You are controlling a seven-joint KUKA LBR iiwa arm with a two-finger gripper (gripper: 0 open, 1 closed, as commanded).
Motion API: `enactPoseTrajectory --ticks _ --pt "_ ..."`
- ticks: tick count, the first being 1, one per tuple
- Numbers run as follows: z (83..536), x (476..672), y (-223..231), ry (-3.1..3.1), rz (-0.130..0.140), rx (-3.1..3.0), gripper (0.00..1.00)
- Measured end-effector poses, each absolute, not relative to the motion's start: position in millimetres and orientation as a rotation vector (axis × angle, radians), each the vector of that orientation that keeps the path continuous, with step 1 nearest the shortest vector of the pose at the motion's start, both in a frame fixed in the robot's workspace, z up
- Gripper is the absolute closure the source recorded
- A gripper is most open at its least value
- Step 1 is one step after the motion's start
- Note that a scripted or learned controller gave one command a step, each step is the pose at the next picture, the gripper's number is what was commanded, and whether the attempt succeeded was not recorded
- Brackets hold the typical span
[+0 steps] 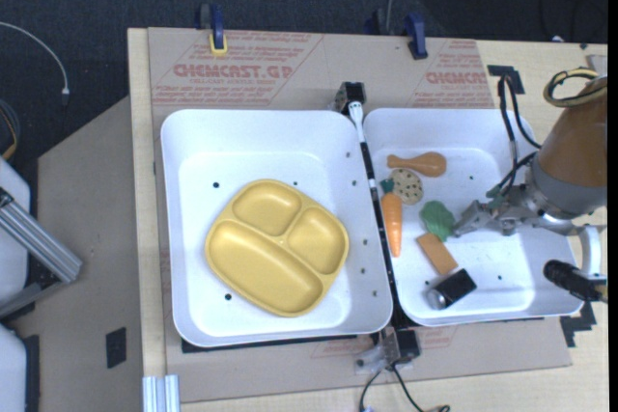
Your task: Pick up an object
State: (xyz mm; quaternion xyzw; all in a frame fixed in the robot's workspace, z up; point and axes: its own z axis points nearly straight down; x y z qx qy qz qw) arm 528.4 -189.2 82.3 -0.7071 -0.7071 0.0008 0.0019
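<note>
The right bin (502,299) holds several toy items. A tan drumstick (421,164) lies at the back, with a speckled cookie (408,185) just in front of it. An orange carrot (391,222) lies along the left wall. A green leafy piece (436,219) sits in the middle, an orange block (437,253) is in front of it, and a black block (452,288) is nearest the front. My gripper (480,214) reaches in from the right, low over the bin floor, just right of the green piece. Nothing shows in its grasp.
The left bin (183,236) bears a yellow divided plate (277,246). A black divider (367,171) runs between the bins. The arm's grey and orange body (575,159) hangs over the right bin's right rim. Cables (512,125) trail behind it.
</note>
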Motion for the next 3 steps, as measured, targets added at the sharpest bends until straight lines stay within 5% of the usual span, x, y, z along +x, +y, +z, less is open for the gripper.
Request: enactPoseTrajectory --ticks 1,3 --pt "95 529.8 -190 -2.224 -0.001 -2.223 1.0" --pt "189 539.2 -191 -2.227 -0.004 -2.226 1.0"
